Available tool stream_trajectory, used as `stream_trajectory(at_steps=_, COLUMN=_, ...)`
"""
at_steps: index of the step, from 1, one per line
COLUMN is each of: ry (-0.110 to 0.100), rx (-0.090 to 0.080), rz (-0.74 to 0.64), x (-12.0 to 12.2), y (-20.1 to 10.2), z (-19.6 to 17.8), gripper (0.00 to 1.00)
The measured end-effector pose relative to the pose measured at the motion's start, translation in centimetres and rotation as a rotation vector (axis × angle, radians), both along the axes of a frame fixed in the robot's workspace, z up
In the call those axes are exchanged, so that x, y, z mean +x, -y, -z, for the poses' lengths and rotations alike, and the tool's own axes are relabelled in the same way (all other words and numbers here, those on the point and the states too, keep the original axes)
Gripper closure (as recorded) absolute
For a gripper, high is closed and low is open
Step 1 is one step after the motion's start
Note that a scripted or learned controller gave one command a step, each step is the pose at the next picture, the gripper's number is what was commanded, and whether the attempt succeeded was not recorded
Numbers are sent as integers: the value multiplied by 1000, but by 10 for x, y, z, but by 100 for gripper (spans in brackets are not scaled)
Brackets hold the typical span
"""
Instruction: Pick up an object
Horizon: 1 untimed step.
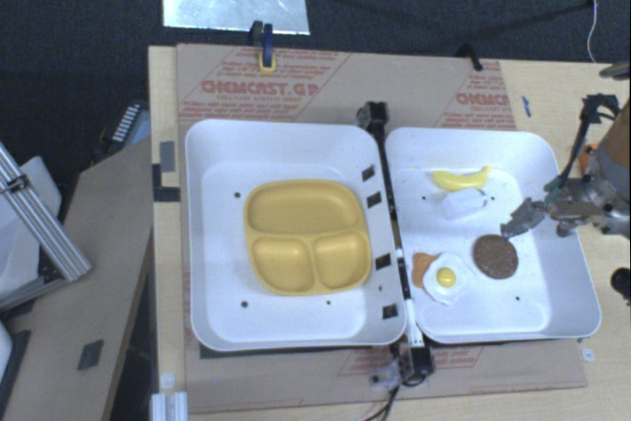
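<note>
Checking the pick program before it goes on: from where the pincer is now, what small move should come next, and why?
Probably a short drop toward the brown disc. The pincer sits in the right bin, just above and right of that disc, nearer to it than to the fried egg or the banana. Nothing is visibly held, so the pick remains undone.

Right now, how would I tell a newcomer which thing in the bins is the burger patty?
Start at the right-hand bin, the one the arm reaches into. Near its middle, just off the gripper, lies the patty, a flat dark brown disc. Unlike the fried egg beside it and the banana above, it is round and brown.
</note>
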State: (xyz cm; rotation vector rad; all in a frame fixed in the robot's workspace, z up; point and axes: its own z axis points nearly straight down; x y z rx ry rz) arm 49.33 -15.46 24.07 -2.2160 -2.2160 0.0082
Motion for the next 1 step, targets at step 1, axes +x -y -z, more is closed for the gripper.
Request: stream_trajectory(at_steps=1, ry=11, rx=-2, rz=-3, x=2, y=0, z=-5, gripper=0)
